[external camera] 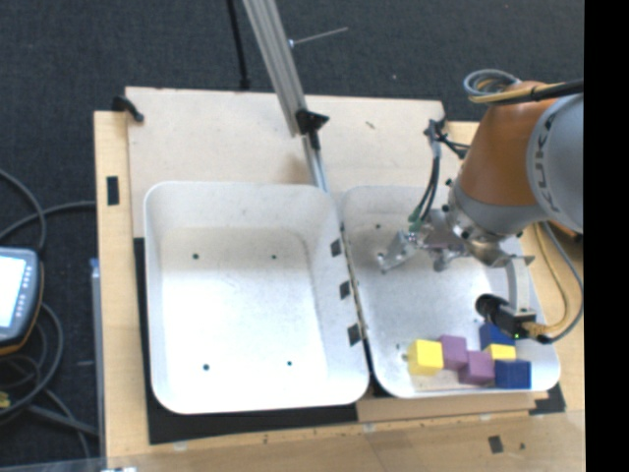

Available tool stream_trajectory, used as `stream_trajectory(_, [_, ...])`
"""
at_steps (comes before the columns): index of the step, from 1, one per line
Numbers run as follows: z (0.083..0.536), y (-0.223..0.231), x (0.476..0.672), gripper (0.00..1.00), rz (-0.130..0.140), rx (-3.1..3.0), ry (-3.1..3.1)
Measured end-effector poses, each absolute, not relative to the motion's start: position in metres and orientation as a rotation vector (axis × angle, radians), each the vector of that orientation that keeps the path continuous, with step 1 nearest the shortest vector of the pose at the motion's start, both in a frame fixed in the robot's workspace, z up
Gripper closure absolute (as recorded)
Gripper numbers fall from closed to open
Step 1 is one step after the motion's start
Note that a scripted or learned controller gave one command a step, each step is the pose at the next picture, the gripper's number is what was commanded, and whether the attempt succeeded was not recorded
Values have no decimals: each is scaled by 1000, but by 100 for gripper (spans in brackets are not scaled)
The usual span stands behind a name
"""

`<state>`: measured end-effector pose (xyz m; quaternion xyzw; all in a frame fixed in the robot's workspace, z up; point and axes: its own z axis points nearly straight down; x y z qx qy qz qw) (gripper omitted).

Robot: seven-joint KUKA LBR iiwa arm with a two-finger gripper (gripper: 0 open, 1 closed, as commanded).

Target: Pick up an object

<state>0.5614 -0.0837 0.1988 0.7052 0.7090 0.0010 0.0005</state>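
My gripper (396,255) hangs over the upper middle of the right bin (393,303), pointing left toward the divider between the bins. Nothing shows in it. A cluster of small blocks lies in the right bin's near right corner: a yellow block (426,356), two purple blocks (454,349) (479,367) and two blue blocks (496,336) (512,374). The gripper is well up and to the left of this cluster, apart from every block.
The left bin (172,293) sits beside the right one. A slanted metal pole (280,62) rises from the bench behind the bins. The grey and orange arm (511,165) covers the right bin's far right side, with cables (516,318) trailing near the blocks.
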Motion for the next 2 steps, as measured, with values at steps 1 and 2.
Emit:
stream_trajectory(1, [280,-118,524,0,7,2218,2211])
stream_trajectory(2, [104,-140,611,0,-5,2219,2226])
